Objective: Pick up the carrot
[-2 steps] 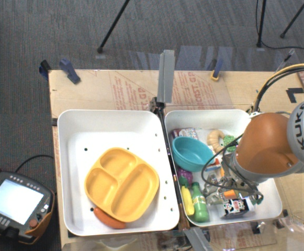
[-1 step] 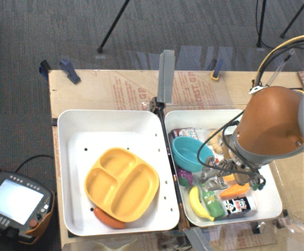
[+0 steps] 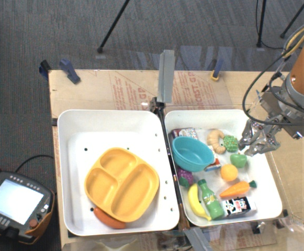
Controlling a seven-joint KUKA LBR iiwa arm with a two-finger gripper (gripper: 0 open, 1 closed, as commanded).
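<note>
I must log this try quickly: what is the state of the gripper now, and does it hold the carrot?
Gripper: cannot be told whether open or closed; it holds nothing visible, above the right bin's far right side.
Carrot: lying in the right bin, not held.

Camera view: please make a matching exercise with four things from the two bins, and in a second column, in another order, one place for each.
Things:
1. carrot
2. yellow divided plate
3. blue bowl
4. green bottle

Places:
A. left bin, in the middle
B. right bin, just right of the banana
C. right bin, near the divider between the bins
D. right bin, just below the orange

Pairs: 1-D, 2-A, 3-C, 4-B
</note>
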